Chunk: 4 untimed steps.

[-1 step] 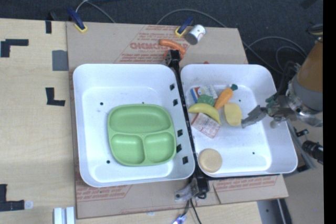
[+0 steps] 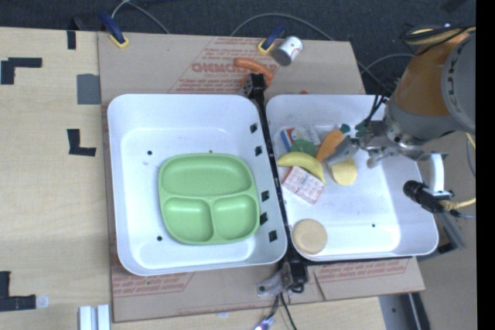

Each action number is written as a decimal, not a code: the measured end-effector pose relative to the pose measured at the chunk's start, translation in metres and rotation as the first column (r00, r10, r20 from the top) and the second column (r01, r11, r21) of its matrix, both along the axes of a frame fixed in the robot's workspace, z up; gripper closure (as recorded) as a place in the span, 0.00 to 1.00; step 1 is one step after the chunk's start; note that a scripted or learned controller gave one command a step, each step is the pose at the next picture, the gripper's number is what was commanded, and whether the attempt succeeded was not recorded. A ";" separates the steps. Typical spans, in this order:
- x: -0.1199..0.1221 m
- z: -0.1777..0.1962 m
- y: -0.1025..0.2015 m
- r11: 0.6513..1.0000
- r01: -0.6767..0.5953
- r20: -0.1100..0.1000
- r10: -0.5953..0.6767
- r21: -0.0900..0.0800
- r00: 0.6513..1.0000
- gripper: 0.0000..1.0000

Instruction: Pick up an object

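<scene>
Hovering pincer (image 2: 357, 144) beside crowded toys (image 2: 313, 158)

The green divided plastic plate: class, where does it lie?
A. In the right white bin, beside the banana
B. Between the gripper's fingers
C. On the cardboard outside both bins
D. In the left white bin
D: the green divided plastic plate lies flat on the floor of the left white bin, while the yellow banana lies in the right white bin.

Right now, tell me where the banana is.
The banana lies in the right bin, near its left wall, between the carrot and a small packet.
</scene>
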<state>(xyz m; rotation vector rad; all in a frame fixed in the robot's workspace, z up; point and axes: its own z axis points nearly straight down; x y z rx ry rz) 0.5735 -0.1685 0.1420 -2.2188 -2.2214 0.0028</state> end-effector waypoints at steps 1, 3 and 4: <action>0.035 -0.054 0.022 1.000 0.000 0.009 0.000 -0.003 1.000 0.00; 0.000 -0.046 0.040 1.000 0.000 0.008 0.000 -0.004 1.000 1.00; -0.015 0.042 0.127 1.000 -0.002 0.002 0.002 0.001 1.000 1.00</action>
